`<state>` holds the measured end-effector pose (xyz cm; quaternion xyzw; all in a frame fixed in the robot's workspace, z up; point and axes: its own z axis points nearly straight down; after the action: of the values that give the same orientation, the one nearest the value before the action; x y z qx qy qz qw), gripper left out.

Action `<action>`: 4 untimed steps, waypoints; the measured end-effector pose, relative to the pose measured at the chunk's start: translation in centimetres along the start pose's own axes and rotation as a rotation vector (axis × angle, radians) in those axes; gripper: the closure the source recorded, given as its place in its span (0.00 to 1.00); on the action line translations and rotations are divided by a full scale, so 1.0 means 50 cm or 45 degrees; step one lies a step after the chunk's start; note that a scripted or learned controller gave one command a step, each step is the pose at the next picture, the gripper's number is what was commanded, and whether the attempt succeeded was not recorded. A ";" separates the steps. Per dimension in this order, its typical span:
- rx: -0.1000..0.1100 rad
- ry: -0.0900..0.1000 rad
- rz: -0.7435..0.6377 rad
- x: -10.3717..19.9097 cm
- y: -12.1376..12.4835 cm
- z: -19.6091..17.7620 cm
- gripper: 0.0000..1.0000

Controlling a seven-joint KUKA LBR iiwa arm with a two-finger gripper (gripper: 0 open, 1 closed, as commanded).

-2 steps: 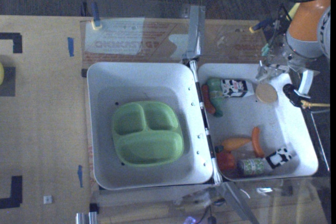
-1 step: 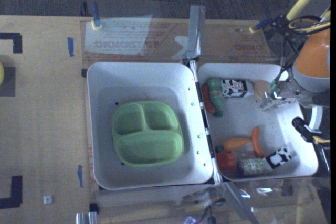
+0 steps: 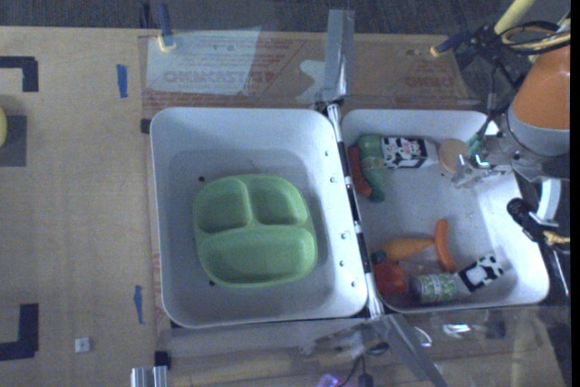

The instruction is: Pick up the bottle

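Bottle [image 3: 437,287] lies on its side against the front wall of the right bin [image 3: 412,217], between a red item [image 3: 390,278] and a cow-print carton [image 3: 481,272]. Gripper [image 3: 468,166] sits at that bin's back right, well apart from the bottle; open or closed, cannot tell. Bottle looks like light clear plastic, probably slick and prone to roll. Best taken across the labelled middle.
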<state>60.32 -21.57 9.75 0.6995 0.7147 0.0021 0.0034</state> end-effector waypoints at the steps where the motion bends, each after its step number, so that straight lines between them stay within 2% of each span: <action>1: 0.004 -0.001 -0.068 -0.015 -0.146 0.020 1.00; 2: -0.001 -0.002 -0.067 -0.015 -0.144 -0.001 1.00; 3: 0.002 0.000 -0.396 -0.013 -0.126 0.020 1.00; 4: -0.005 -0.003 -0.395 -0.014 -0.123 -0.002 1.00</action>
<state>54.19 -22.40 9.79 0.5808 0.8141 0.0019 0.0058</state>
